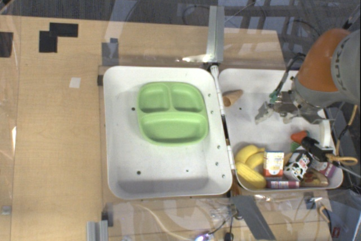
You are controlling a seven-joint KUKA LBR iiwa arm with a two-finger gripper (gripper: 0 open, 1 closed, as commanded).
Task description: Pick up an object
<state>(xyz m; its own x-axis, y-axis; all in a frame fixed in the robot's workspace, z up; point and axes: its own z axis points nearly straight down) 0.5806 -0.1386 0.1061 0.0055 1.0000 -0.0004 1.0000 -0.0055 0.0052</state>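
My gripper (274,112) hangs over the middle of the right bin (248,127), below the orange-banded wrist, with nothing seen in it. A tan cone-shaped piece (232,97) lies to its left by the bin's divider. Along the bin's front edge sit yellow bananas (251,165), a small carton (274,165), a black-and-white spotted item (297,166) and a purple stick (285,184). A red and green piece (299,136) lies just right of and below the gripper.
The left bin (124,166) holds a green divided plate (171,112). A metal post (216,31) rises behind the seam between the bins. Cables trail at the right and front of the bench.
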